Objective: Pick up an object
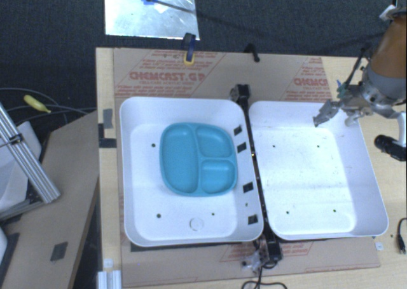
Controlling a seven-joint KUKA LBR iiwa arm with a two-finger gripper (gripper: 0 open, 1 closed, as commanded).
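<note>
**Plate in left bin; gripper over right bin's far edge**

Plate (197,168): blue, three compartments, rounded corners. It lies flat on the floor of the left bin (137,129), roughly central and a little toward the wall shared with the right bin. Nothing touches it.

Left bin: shallow, white, a few small dark dots on its floor, and a faint round mark (196,223) near the near wall.

Right bin (356,218): shallow, white, with the same small dots on its floor. It sits side by side with the left bin, the two joined along a dark strip with black clips (243,148).

Gripper (324,115): at the far edge of the right bin, toward its right corner, well apart from the plate. Its tip points toward the left bin. Whether its fingers are apart or together cannot be told from this angle, and nothing can be seen between them.

Arm (388,65): grey with an orange band, entering from the right above the bench's far right corner.

Bench (165,75): brown board with red lettering under both bins. A yellow and blue clamp (189,49) sits at its far edge.

Foil sheet (152,2): silvery, on dark carpet beyond the bench's far edge.
</note>
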